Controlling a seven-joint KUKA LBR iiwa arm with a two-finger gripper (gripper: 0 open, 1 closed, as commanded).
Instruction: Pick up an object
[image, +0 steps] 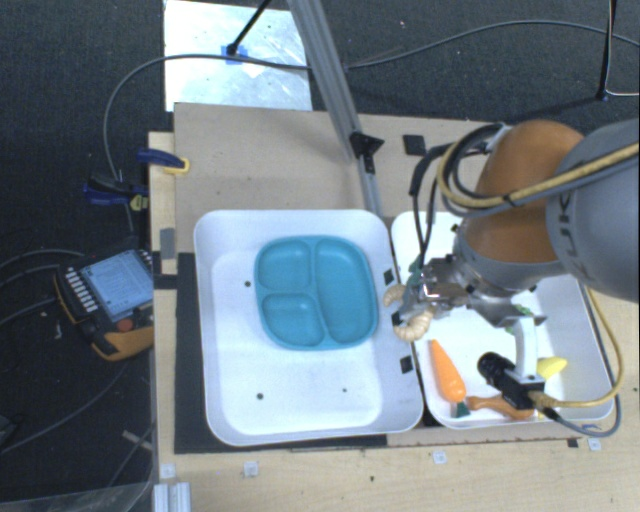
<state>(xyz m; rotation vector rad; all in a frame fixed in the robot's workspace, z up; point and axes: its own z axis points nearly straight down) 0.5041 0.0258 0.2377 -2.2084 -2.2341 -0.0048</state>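
Two white bins (300, 400), one blue divided tray (315, 292) laid in the left bin, one orange carrot (448, 370) lying in the right bin (585, 330), one gripper (425, 290) positioned above the carrot, grip state undetermined.

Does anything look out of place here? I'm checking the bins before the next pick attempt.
One thing: a pale beige object sits on the rims where the left bin and right bin meet, beside the gripper, rather than inside either. The carrot lies normally in the right bin.

A blue divided plate (316, 292) lies in the left bin (230, 400); a carrot (448, 371) lies lower right, in the right bin (575, 310).
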